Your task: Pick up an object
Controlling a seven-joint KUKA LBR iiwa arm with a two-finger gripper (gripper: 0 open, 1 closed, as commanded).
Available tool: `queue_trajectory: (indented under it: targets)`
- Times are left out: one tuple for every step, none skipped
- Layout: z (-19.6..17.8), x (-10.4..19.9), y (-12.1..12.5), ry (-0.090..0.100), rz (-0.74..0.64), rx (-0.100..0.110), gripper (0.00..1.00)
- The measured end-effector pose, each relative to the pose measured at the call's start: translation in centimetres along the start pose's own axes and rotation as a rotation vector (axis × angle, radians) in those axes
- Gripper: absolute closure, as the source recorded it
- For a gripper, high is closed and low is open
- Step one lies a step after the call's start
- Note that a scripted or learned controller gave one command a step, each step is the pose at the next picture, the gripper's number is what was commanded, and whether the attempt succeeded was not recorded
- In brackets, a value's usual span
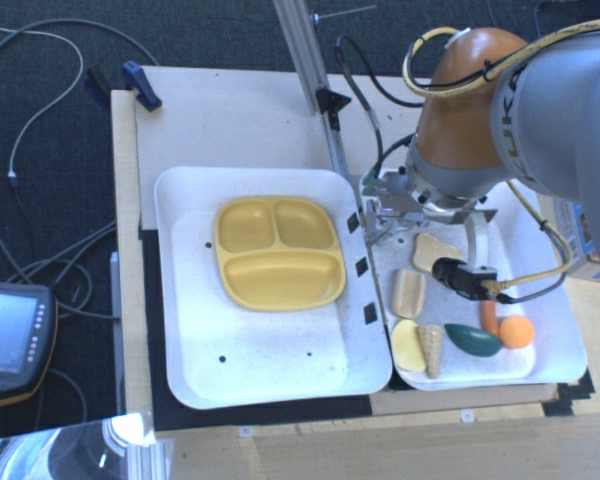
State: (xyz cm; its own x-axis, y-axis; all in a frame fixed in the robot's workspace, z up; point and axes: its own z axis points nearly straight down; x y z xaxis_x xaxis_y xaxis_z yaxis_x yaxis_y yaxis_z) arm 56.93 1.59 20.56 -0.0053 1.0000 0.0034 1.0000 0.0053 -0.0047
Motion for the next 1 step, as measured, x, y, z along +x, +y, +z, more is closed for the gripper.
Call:
queue_trajectory:
  targets:
    - [-0.41, 4.40, -1.66, 0.000, -0.001, 0.000, 1.00]
